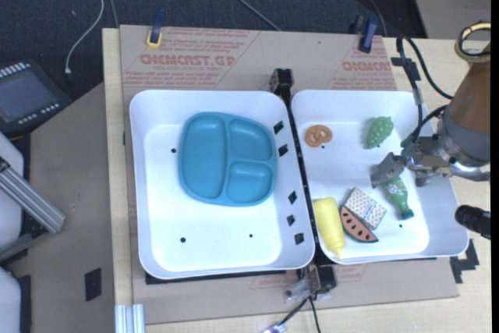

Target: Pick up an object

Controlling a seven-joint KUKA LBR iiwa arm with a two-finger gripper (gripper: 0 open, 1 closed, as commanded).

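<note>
Gripper (387, 170) hangs low over the right bin (343, 101), toward its right side; whether it is spread or closed I cannot tell from this camera view. Touching or just under its near side lies a green bottle (400, 199), the likeliest pick, its long axis slanting from far-left to near-right. Left of that sit a watermelon slice (362, 228), a patterned block (366, 206) and a yellow corn (329, 224). Grapes (380, 130) lie farther back.

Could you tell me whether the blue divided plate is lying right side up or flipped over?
Right side up: the blue divided plate lies flat in the left bin, its three compartments facing upward.
</note>
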